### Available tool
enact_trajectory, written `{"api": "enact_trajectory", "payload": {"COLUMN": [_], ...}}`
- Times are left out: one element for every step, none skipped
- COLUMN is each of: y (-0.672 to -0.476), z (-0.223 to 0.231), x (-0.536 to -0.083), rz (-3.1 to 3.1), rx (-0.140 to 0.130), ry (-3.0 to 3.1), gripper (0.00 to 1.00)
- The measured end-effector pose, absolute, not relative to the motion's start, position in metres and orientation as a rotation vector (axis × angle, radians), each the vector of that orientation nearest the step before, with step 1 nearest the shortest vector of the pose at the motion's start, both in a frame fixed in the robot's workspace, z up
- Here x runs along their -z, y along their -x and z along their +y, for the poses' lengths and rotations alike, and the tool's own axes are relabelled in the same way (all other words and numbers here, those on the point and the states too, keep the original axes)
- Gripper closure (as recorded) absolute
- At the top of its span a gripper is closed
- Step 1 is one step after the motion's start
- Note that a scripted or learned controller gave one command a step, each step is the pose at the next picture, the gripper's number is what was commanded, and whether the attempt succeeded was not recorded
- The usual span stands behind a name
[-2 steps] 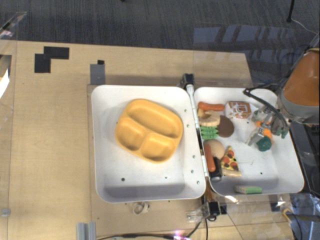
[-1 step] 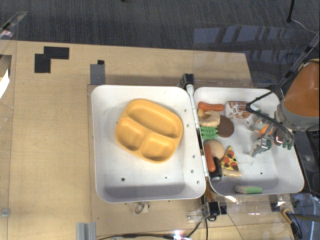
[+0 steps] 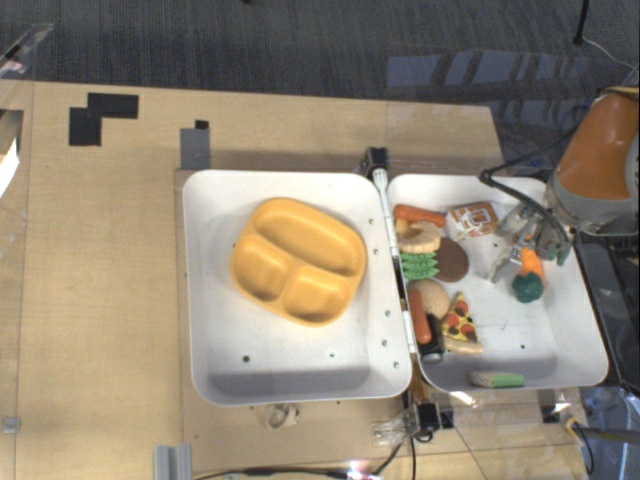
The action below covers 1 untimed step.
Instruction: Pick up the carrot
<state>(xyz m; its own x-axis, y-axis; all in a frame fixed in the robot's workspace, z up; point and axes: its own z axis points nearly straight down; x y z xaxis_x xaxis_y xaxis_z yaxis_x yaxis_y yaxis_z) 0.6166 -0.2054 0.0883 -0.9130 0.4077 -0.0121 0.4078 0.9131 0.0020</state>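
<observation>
The carrot (image 3: 529,273) is a short orange stub with a dark green leafy end. It lies in the right part of the right white bin (image 3: 570,358), with the green end pointing toward the front. My gripper (image 3: 524,246) comes in from the right under the grey arm and its orange band (image 3: 600,148). It sits right on the carrot's orange end, and its metal parts hide that end's far side.
The left bin (image 3: 210,348) holds a yellow divided plate (image 3: 298,258). Along the right bin's left side lie several toy foods: a red-orange sausage (image 3: 418,215), a snack packet (image 3: 472,220), a brown cookie (image 3: 453,261), a pizza slice (image 3: 461,324) and a green bar (image 3: 497,379).
</observation>
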Motion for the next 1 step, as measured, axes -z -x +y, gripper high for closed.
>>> {"api": "enact_trajectory", "payload": {"y": [-0.5504], "z": [-0.1997], "x": [-0.0899], "rz": [3.086], "rx": [0.000], "ry": [-0.504], "gripper": [0.00]}}
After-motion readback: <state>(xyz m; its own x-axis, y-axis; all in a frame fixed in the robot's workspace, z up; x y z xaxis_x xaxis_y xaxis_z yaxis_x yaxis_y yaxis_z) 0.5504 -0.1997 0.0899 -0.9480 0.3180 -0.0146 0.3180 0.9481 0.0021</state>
